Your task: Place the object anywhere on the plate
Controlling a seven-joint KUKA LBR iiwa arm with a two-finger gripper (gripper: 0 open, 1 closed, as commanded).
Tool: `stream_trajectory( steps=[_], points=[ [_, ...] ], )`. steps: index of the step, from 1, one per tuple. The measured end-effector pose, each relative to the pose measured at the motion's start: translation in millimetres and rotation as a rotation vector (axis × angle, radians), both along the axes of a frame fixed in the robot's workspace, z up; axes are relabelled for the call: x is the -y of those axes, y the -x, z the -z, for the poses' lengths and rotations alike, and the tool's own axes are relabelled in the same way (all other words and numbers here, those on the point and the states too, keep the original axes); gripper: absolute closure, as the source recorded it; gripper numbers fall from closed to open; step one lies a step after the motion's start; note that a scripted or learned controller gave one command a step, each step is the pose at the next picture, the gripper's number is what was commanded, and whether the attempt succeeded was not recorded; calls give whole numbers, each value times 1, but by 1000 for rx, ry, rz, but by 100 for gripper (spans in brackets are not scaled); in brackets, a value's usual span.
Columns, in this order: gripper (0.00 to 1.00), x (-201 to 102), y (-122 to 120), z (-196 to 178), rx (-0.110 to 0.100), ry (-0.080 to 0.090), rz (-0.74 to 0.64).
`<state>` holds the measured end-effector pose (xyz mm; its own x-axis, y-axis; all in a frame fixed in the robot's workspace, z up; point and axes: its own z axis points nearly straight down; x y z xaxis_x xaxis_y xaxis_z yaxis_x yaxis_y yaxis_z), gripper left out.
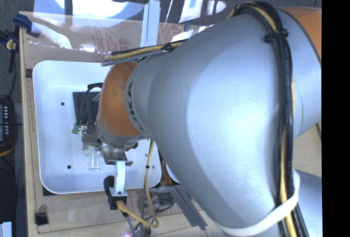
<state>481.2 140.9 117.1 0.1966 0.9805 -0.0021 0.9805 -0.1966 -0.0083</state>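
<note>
The big grey robot arm with the orange band point(219, 115) is reaching in from the right and leaning over the shallow white plastic bin point(46, 121). It is covering most of the bench. Its wrist is hanging over the middle of the bin, nearer the right wall. Under the wrist, the metal claw point(94, 148) is pointing down toward the bin floor. I cannot tell how wide the claw is, or if it is holding anything, because the wrist is blocking it.

A flat dark square thing point(85, 104), maybe the plate, is lying on the bin floor toward the far wall, partly under the arm. A small clear thing point(94, 163) is sitting just below the claw, toward the near wall. It might be the object, but it is too blurry to be sure.

I think the arm is working on the grab or the carry step. Next, the claw needs to be over the dark square thing and let the object down softly onto it.
</note>
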Motion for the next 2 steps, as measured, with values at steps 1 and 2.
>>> stream_trajectory(
  steps=[1, 2],
  points=[
    [100, 67, -46, -75, 6, -1, -96],
    [100, 6, -121, -52, 2, 1, 50]
  ],
)
